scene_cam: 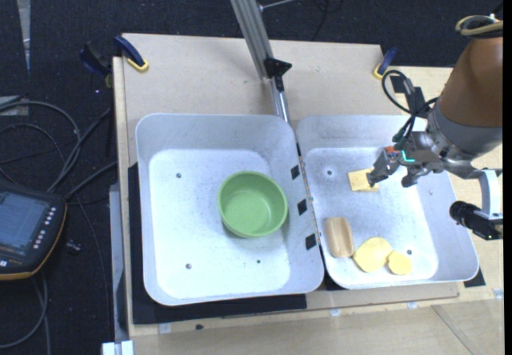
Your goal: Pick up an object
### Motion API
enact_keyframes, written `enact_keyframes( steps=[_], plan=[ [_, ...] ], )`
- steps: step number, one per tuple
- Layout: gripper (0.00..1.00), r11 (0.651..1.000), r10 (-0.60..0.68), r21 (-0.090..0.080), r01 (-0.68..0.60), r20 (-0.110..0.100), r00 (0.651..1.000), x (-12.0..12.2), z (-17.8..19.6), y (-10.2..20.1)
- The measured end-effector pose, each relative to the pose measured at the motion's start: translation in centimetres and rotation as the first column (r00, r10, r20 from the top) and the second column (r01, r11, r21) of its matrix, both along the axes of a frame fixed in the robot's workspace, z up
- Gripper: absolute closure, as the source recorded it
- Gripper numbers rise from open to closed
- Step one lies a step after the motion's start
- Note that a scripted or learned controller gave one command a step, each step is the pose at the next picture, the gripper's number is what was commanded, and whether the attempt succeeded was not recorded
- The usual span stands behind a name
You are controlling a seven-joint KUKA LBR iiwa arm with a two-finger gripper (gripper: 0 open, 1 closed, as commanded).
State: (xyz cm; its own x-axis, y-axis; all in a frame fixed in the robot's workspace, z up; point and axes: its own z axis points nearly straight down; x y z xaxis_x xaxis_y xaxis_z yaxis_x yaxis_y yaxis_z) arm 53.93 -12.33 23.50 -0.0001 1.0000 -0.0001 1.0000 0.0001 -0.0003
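At the right side of the frame, over the right bin (448,261), the gripper (390,172) hangs low from the grey arm (472,97), which enters from the right edge. Its dark fingers (378,176) point toward the left and down, and one tip is touching or just beside a small yellow block (360,181). Whether the fingers are spread or pressed together I cannot tell, and I also cannot tell if the block is between them.

The yellow block lies on the bin floor in the upper middle part of the right bin. Lower in the same bin, near its left wall, lies a tan oblong piece (339,236). Just to the right of it are two round yellow pieces (373,254), touching each other, the smaller one (400,264) on the right.

The left bin (160,185) sits beside the right one on the table (200,73), their edges meeting in the middle of the frame. A green bowl (253,203) stands upright in the left bin, toward its right half.
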Motion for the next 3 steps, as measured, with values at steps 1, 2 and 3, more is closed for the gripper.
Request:
enact_keyframes(
  steps=[1,2,3],
  plan=[
    [0.0,1.0,0.0,0.0,0.0,0.0,1.0,0.0,0.0,0.0],
    [0.0,1.0,0.0,0.001,0.0,-0.004,1.0,-0.3,-6.2,0.0],
    [0.0,1.0,-0.001,0.001,0.001,-0.005,1.0,-0.5,-12.3,-0.6]
  ],
)
